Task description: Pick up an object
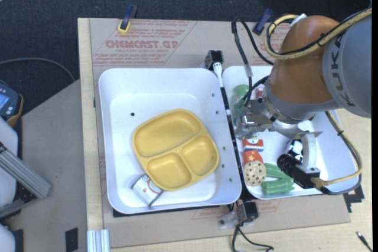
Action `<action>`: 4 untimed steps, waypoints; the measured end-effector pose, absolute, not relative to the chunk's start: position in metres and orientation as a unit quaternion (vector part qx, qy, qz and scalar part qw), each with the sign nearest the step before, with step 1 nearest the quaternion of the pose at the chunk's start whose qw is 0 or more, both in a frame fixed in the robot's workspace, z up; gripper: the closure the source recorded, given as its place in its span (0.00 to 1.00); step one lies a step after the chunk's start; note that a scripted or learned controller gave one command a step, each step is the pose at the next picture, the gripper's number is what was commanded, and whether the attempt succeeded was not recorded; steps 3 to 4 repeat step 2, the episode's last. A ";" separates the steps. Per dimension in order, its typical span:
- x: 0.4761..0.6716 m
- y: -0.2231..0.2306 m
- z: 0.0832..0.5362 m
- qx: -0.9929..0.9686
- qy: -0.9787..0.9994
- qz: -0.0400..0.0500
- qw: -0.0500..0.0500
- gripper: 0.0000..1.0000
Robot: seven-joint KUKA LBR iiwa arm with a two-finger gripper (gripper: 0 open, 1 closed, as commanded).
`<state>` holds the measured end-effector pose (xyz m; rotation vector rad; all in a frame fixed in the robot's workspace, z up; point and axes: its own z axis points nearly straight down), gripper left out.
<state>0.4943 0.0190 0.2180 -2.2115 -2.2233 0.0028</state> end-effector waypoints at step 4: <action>0.497 0.008 0.230 -0.707 -0.707 0.000 -0.001 1.00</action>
